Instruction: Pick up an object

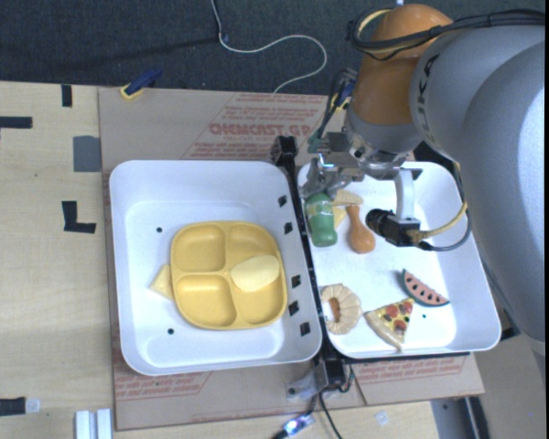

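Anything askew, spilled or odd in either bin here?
One oddity: a pale yellow wedge pokes out from under the yellow divided plate in the left bin. The right bin's toy foods lie loose, nothing spilled.

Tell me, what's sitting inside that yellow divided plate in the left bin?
A pale yellow chip-like piece lies in the yellow divided plate's right compartment; the other compartments look bare. A pale yellow wedge pokes from under its left edge; the rest is hidden beneath.

The right bin (476, 332) holds a green bottle (321, 224) by its left wall, a brown drumstick (359, 231) just beside, a watermelon slice (424, 289) toward the right wall, and a pastry (339, 307) and pizza slice (390, 320) along its near edge.
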